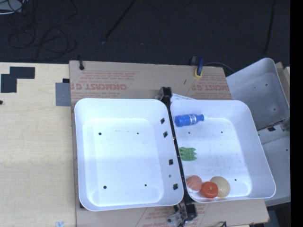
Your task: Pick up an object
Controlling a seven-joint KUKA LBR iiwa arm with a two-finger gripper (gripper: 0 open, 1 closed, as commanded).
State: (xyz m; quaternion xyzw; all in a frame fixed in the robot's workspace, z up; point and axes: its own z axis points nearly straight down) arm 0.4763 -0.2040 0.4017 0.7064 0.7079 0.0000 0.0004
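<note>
Bottle (189,120), blue with a white cap end, lies on its side near the far left corner of the right bin (255,174), well apart from the other things, so it looks the easiest pick. A green piece (187,153) sits by the bin's left wall; a pink piece (193,183), a red one (209,189) and a tan one (220,186) huddle touching at the near edge. The left bin (85,193) stands beside it on the worktop. The step in hand seems the approach, not yet begun: I cannot tell the state of the jaws. Next, they would need to come down open across the bottle's width.
</note>
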